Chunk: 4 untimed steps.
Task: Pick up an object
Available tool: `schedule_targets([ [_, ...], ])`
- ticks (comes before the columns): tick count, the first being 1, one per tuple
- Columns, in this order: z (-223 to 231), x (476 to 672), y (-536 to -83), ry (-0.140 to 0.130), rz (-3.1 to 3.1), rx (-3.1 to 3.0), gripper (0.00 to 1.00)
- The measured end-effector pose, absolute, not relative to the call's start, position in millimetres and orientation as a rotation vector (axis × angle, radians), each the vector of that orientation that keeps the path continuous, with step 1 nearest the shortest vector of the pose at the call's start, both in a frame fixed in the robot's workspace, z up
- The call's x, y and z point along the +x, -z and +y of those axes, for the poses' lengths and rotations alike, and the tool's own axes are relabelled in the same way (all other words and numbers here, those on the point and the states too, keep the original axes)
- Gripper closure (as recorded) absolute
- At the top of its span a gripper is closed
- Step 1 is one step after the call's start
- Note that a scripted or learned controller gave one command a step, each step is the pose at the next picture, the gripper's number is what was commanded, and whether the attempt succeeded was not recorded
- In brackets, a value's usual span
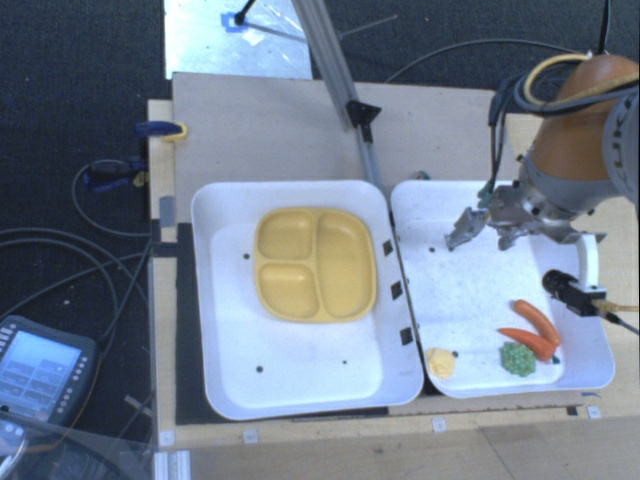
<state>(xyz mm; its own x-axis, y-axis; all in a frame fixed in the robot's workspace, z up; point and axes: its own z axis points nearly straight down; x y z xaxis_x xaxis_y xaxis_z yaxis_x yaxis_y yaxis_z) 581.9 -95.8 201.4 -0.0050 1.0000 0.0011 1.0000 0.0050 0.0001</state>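
Arm (pixel 580 138): seen at the frame's right, over the right bin (pixel 450 298).
Tray (pixel 314 264): yellow, laid in the left bin (pixel 225 368).
Gripper (pixel 487 228): finger state cannot be told; nothing seen held.
Carrots (pixel 533 330), broccoli (pixel 517 359), yellow piece (pixel 440 362): grouped lower right.

No readable text anywhere. The pendant (pixel 38 368) at lower left has a lit screen with what looks like a grid of buttons, but it's too small and blurred to make out any characters. Blue tape (pixel 232 20) on the floor at top carries no legible marking. The bins (pixel 300 393), tray (pixel 315 263) and worktop (pixel 260 128) bear no labels, brands or numbers.
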Motion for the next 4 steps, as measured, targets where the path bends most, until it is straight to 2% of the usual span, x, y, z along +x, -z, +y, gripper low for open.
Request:
schedule_targets([
  [1,-96,581.9,-202,0.002,-2.224,-2.218,0.00],
  [3,-97,587.2,-115,-0.004,-2.219,-2.220,0.00],
  [4,-97,587.2,-89,-0.002,-2.221,-2.220,0.00],
])
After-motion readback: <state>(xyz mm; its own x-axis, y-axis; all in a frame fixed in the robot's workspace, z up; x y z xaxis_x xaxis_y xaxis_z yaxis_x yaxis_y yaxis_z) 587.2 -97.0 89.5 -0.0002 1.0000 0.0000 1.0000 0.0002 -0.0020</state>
